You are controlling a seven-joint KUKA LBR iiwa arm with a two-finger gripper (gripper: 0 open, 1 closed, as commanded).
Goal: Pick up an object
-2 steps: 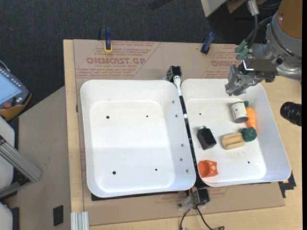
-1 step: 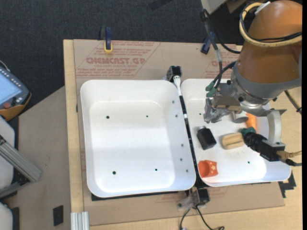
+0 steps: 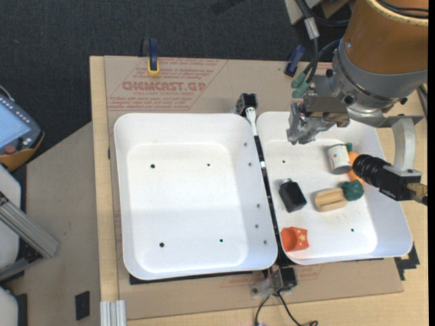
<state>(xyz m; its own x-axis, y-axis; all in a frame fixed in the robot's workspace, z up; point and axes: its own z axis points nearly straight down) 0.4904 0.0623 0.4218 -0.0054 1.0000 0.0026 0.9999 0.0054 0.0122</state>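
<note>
So from where I'm standing, the arm [image 3: 387,39] is reaching in from the right and the hand [image 3: 299,136] is hanging over the far left part of the right bin [image 3: 380,240], close to the edge it's sharing with the left bin [image 3: 129,182]. Honestly can't tell whether the hand is open or closed from this angle, it's all just a grey lump down there, and I can't tell if it's touching the bin floor either. All the stuff to grab is sitting in that right bin. A black block [image 3: 292,195] is lying near the bin's left wall, on the near side of the hand and apart from it. Just to its right a tan cylinder [image 3: 329,200] is lying on its side, with a green piece [image 3: 353,191] sitting right against its right end. Further back a white cylinder [image 3: 336,157] is lying near the hand's right side, with an orange bit [image 3: 353,160] poking out just beside it. A red piece [image 3: 294,238] is sitting on its own in the near left corner, well away from the hand. Both bins are resting side by side on a cardboard sheet [image 3: 170,80] covering the counter, and a blue clamp [image 3: 153,54] is gripping the sheet's far edge.
</note>
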